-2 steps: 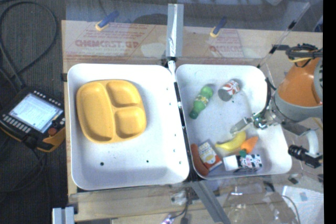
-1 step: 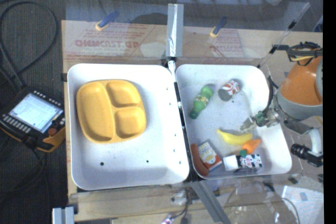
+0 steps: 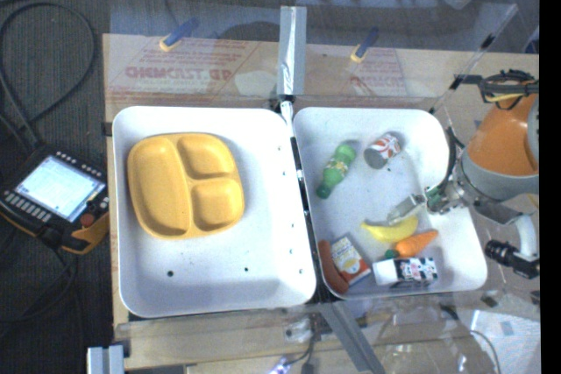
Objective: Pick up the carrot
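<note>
Two shallow white plastic bins: left [image 3: 140, 293], right [image 3: 456, 271]. One yellow three-compartment plate [image 3: 184, 184]. One green bottle [image 3: 336, 169]. One red-and-white can [image 3: 382, 150]. One yellow banana [image 3: 391, 229]. One orange carrot [image 3: 415, 243]. One red pouch [image 3: 342, 262]. One black-and-white carton [image 3: 408, 271].

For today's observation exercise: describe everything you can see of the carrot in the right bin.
The carrot is small, orange and smooth, seemingly a plastic toy. It lies flat near the front of the right bin, tilted with its right end higher in the view. It lies against the yellow banana just above it, and a small dark-and-white carton sits right below it.
</note>
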### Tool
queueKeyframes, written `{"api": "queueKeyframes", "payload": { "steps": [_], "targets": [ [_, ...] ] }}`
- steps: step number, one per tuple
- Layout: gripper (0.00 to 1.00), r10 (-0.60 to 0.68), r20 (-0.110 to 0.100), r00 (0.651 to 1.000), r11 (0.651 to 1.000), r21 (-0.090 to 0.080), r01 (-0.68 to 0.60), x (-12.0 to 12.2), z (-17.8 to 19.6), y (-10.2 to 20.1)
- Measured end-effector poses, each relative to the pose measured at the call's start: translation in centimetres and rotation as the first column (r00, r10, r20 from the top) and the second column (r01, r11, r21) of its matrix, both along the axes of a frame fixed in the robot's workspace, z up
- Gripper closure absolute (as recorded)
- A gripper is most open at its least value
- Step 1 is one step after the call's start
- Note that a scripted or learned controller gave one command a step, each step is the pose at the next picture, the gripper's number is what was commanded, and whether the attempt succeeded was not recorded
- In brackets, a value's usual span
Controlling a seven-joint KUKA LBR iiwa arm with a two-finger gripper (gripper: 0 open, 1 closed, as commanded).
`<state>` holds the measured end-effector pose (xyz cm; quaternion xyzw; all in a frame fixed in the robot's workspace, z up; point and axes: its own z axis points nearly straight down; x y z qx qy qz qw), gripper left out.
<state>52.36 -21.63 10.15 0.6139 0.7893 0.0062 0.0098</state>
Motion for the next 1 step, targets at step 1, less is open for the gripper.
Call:
{"api": "queueKeyframes", "payload": {
  "steps": [1],
  "targets": [
    [0.0,0.598,-0.008,0.802,0.801,-0.017,-0.598,-3.2,-1.0,-0.7]
  ]
}}
